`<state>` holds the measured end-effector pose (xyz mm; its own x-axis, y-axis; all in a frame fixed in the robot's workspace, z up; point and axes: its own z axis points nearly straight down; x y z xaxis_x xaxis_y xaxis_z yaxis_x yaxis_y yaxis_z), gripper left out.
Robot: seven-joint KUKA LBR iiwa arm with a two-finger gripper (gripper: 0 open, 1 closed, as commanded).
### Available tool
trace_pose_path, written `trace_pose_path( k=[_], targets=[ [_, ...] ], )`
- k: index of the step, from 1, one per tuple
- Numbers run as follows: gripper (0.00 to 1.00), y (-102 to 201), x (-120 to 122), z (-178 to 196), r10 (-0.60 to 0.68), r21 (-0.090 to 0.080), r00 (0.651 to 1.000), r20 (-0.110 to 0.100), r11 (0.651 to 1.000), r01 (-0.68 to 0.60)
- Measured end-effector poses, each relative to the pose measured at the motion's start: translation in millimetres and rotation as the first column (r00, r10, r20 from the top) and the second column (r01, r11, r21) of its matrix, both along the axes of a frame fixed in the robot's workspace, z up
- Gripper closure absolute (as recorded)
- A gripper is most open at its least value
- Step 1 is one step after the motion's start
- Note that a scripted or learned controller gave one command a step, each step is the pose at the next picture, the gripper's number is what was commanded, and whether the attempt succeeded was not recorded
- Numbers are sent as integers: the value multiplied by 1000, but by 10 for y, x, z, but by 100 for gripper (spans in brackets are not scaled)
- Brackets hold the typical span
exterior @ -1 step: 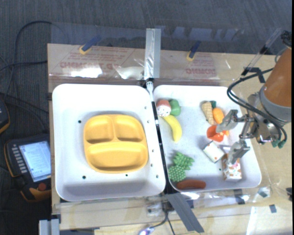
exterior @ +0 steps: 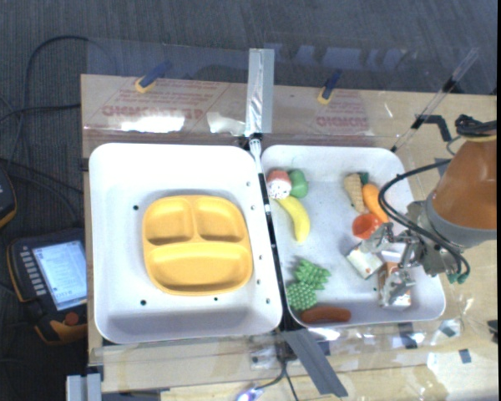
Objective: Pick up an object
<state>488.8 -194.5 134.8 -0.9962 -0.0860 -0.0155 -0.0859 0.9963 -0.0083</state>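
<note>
Counter (exterior: pixel 100 98): bears two white bins side by side; every place below is given relative to the divider where they meet.
Left bin (exterior: pixel 108 224): just left of the divider, holding a yellow compartment tray (exterior: pixel 197 242) that lies flat near its middle.
Right bin (exterior: pixel 334 161): just right of the divider, holding toy foods.
Nearest the divider: a small white and red piece (exterior: pixel 276 184) with a green piece (exterior: pixel 297 182) touching it, a banana (exterior: pixel 297 217) just below them, a green leafy bunch (exterior: pixel 306 282) lower down, a red sausage (exterior: pixel 326 314) at the near wall.
Further from the divider: a carrot (exterior: pixel 370 197) beside a pale root-like piece (exterior: pixel 353 190), a red piece (exterior: pixel 366 225), a white block (exterior: pixel 363 261).
Claw (exterior: pixel 397 284): far from the divider, low in the right bin's near corner, next to the white block; cannot tell from here how far apart its tips stand or whether anything is in them.
Likely target: the white block, judged by closeness alone.
Handling: probably light, hollow, stiff plastic, smooth enough to skid on the bin floor; a grip across its flat opposite sides looks safest, as a hold on the corners may slip off.
</note>
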Motion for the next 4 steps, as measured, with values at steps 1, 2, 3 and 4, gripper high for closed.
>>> trace_pose_path(
  k=[1,2,3,4],
  targets=[
    [0,-16,437,-434,-57,-1,998,3,998,57],
    [0,-166,1355,-453,-225,6,974,-2,974,225],
    [100,-162,1367,-335,-224,2,975,-1,975,224],
    [0,-164,1369,-332,-224,2,975,0,975,224]
  ],
)
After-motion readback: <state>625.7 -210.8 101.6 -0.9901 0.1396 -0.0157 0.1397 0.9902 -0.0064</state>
